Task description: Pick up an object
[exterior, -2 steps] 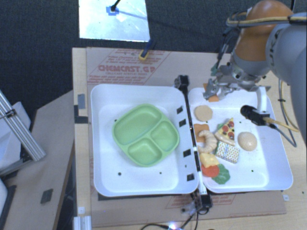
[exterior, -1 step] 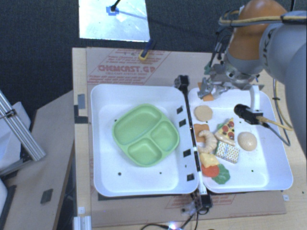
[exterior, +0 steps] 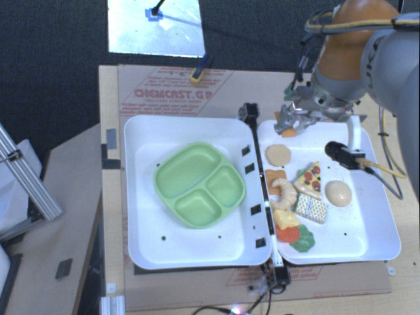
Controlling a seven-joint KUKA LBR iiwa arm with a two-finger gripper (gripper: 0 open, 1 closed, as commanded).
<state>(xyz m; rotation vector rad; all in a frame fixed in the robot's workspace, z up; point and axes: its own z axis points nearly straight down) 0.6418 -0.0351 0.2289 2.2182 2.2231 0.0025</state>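
Near edge of right white bin [exterior: 380, 241]: green-and-red toy vegetable piece [exterior: 295, 235], patterned square block [exterior: 310, 209], curled pale shrimp-like toy [exterior: 283, 190], pizza-slice toy [exterior: 310, 178], beige egg-shaped toy [exterior: 338, 193]. These lie touching; a grab here risks 2 items jamming or slipping. Mid bin: round tan cookie-like disc [exterior: 278, 154], apart. Far edge: gripper [exterior: 289, 125] over a small orange piece [exterior: 287, 132]; finger state cannot be told. Risk: clipping the bin wall. Left white bin [exterior: 141, 241] bears 1 green 3-compartment plastic tray [exterior: 199, 184].
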